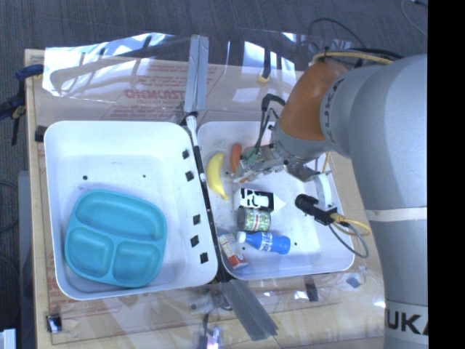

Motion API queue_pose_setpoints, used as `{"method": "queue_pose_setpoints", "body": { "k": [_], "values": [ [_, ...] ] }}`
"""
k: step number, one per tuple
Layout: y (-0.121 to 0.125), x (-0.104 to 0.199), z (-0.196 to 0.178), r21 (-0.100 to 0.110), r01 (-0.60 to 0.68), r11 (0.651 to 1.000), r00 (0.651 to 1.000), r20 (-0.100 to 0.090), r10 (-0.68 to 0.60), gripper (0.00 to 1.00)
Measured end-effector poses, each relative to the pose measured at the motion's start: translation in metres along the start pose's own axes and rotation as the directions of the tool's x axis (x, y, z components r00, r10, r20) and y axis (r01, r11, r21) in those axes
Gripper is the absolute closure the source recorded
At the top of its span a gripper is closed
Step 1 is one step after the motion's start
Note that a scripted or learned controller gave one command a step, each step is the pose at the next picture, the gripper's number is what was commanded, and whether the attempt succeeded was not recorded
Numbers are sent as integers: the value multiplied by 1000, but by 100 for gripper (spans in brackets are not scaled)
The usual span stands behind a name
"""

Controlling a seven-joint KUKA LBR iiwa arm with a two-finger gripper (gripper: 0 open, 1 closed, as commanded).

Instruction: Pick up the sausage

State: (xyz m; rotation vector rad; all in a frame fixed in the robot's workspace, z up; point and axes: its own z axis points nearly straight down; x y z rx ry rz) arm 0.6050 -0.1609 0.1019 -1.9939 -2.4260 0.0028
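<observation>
The sausage (235, 158) lies in the right bin (330, 257), up in its far-left part, a small reddish-orange piece just right of the banana (216, 174). The two look to be just beside each other, perhaps touching; the view is too coarse to say. The sausage's long axis runs near to far, roughly parallel to the banana's curve and to the divider between the bins.

The gripper (251, 167) hangs low over the same corner, with the grey arm and its orange band reaching in from the right. Its tip sits just to the right of the sausage and slightly nearer the camera. So the sausage lies to the gripper's left and a touch farther away. Whether the gripper is spread or closed cannot be made out, since the hardware at the tip is cluttered. Nothing can be seen held in it.

Judging from this layout, the pick turns on a short shift left and far, with the closing direction set across the sausage's short width, that is, left to right. The banana on the far side of that gap looks like the main hazard, since it leaves little room for the left-hand contact.

Nearer in the same bin stand a small green can (254, 219) and a blue-and-white bottle (266, 243), both well clear of the sausage. The left bin (109, 144) holds a blue divided plate (115, 237).
</observation>
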Motion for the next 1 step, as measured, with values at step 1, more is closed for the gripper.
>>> {"method": "queue_pose_setpoints", "body": {
  "k": [1],
  "values": [
    [43, 44, -103, -2, 12, 1000, 1000, 0, -12, 100]
  ]
}}
